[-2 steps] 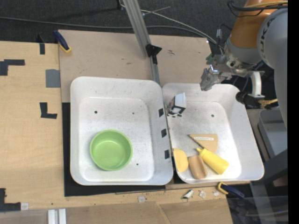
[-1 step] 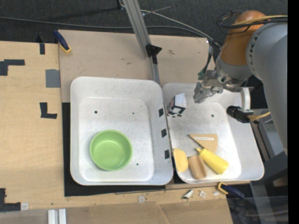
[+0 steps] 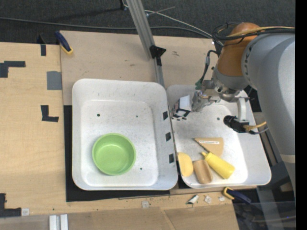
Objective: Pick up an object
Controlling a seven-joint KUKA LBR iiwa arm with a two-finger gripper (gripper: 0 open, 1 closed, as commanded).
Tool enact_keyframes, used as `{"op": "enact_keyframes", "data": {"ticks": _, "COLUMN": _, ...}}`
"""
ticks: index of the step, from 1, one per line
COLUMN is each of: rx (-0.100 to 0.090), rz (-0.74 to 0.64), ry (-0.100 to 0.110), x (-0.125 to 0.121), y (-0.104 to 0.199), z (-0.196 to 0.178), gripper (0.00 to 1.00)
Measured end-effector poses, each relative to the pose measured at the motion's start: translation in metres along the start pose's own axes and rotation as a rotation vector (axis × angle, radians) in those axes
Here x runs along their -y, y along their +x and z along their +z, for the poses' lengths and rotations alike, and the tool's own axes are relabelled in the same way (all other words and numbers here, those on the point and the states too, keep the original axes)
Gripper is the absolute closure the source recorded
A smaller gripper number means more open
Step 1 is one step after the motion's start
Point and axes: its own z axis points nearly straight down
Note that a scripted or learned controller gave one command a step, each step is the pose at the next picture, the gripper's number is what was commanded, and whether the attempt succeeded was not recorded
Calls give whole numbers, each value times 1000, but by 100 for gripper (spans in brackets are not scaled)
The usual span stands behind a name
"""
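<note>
I see my gripper (image 3: 183,107) low over the right bin (image 3: 256,176), jaw state unclear, mustard bottle (image 3: 219,164) well below, green bowl (image 3: 114,153) far left

Light reads even and fairly bright from overhead; mild glare on white bins (image 3: 120,87), soft shadows, overall slightly soft focus.

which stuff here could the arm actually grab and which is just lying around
Could be picked:
green bowl, left bin
yellow bottle, right bin
tan wedge, right bin
yellow oval piece, right bin
brown piece, right bin

Lying about:
blue-and-yellow clamps
dark tape marks on the bench
</note>
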Motion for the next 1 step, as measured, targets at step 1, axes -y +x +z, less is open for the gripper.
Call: {"op": "enact_keyframes", "data": {"ticks": 1, "rx": 1, "rz": 1, "ry": -6, "x": 0, "y": 0, "z": 30, "gripper": 0}}
